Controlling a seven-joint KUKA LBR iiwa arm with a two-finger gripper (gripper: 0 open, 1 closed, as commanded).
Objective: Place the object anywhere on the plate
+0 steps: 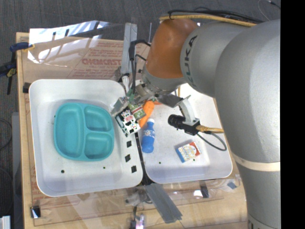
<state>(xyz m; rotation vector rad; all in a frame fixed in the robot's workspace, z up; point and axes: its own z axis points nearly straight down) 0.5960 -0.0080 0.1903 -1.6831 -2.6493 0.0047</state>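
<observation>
A teal plate (85, 130) with three compartments lies in the left bin (43, 175). In the right bin (214, 161), by the divider, a blue bottle (148, 136) with a white cap lies on its side. An orange piece (148, 109) sits just above the bottle, partly under the wrist. My gripper (127, 114) hangs over the divider between the bins, just right of the plate's edge and left of the orange piece. The wrist's own parts hide what is beneath it.
A small red, white and blue packet (188, 151) lies in the right bin's lower part. A black cable and plug (183, 122) trail from the wrist across that bin. The large grey arm covers the bin's right side.
</observation>
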